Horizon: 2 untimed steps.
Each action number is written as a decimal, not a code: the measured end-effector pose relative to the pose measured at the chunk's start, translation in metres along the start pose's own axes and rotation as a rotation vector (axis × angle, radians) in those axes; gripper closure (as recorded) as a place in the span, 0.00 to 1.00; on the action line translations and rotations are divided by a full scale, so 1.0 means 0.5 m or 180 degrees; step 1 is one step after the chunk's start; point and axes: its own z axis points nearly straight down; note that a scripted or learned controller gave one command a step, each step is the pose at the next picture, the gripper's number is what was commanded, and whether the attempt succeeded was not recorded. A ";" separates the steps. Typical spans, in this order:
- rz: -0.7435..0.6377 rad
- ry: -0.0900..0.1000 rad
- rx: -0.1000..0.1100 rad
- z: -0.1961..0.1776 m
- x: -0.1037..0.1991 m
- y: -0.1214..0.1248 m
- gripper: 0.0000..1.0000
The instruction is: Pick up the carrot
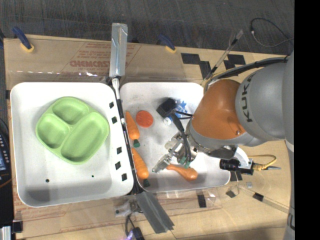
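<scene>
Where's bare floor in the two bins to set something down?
Left bin: open floor all round the green divided plate, widest along the near edge. Right bin: a bare strip along the far wall, above the red disc and black object. Crowded: carrots along the divider, and the gripper over the carrot at the near wall.

One camera looks down from above at a slant, taking in both white bins: the left bin (20, 134) fills the frame's left half, the right bin (150, 91) sits centre. The arm (250, 109) enters from the right edge, and the bench's far edge runs along the top.
</scene>
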 end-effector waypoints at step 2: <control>-0.0406 -0.0016 -0.0004 -0.251 0.033 0.009 0.00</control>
